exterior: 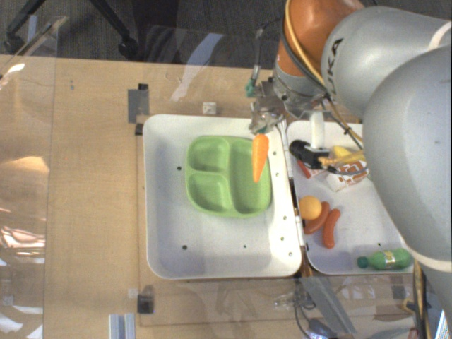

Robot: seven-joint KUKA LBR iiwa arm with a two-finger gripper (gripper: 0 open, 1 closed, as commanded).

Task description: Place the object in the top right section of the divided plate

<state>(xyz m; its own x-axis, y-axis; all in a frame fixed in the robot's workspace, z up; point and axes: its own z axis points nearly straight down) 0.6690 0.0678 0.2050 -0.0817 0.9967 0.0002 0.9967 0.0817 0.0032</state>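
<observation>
One orange carrot (260, 157) hangs point-down from my end effector (263, 122), pinched at its thick top, over the green divided plate (227, 176)'s right side. It looks light, stiff, smooth plastic, likely slippery.

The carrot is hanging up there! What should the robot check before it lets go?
1. Carrot in the gripper: ok, its top end sits at the fingertips and it hangs down.
2. Carrot over the plate: ok, it hangs above the plate's right side.
3. Over the top right section: cannot tell, the slanted view hides the exact spot under it.
4. Height above the plate: cannot tell.
5. Plate flat in the left bin: ok.
6. Landing spot free: ok, nothing lies in the plate's sections.
</observation>
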